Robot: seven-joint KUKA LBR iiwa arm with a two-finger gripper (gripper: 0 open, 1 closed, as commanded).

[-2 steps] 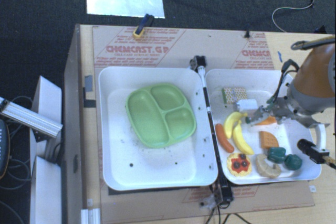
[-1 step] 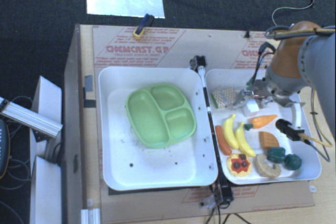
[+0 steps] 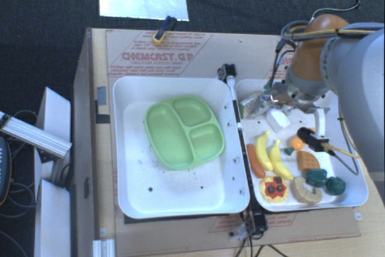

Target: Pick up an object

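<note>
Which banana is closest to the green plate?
The left banana, beside the orange carrot. The other banana lies to its right, farther from the green plate in the left bin.

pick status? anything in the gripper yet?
Done: arm is over the right bin, gripper low at its upper-left corner. In hand: nothing visibly lifted. The bananas, pizza slice and other toys lie on the bin floor. Left: grasp and lift.
</note>
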